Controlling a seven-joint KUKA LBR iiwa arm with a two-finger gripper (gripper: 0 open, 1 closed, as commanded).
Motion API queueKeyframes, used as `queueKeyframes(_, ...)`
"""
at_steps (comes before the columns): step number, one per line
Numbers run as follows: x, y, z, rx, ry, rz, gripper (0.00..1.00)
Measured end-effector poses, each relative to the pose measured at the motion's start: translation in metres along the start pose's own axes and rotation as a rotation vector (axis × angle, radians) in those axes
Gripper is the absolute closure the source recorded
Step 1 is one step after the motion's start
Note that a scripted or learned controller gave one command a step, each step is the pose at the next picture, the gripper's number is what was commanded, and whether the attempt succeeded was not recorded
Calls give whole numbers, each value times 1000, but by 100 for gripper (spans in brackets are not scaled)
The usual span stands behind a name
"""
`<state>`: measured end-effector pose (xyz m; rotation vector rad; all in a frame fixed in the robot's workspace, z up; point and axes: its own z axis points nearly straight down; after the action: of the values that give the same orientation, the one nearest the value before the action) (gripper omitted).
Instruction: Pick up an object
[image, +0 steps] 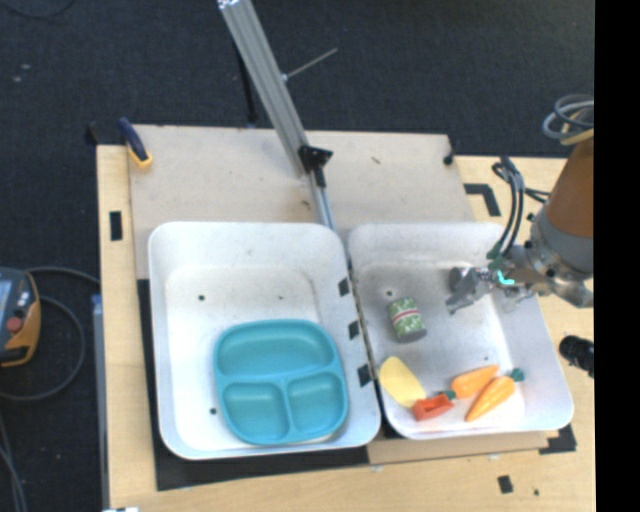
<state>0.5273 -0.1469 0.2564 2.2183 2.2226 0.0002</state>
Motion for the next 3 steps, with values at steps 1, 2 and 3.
queueKeyframes(1, 0, 0, 0, -1, 0, 0, 0)
queueKeyframes(2, 5, -1, 61, 5, 0, 2, 0)
queueKeyframes(3, 6, 4, 105, 3, 0, 4, 0)
